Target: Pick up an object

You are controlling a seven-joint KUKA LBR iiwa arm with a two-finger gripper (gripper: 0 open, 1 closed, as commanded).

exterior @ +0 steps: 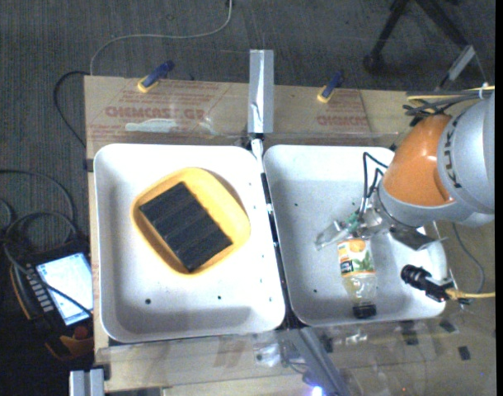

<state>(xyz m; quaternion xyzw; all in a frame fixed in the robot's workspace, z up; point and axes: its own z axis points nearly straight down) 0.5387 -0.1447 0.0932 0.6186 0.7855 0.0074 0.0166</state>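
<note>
A dish [191, 219] lies in the left bin [111, 304]; a bottle [357, 269] lies in the right bin [305, 196] (beside the end effector [359, 221]).

Faded "CHEMGLAS" print on cardboard [165, 110]

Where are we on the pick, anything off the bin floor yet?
Done: the arm is down over the right bin, gripper at the top end of the bottle. In hand: nothing seen; the bottle lies flat on the bin floor. Left: grasp and lift. The yellow dish with its black pad sits untouched in the left bin.
</note>
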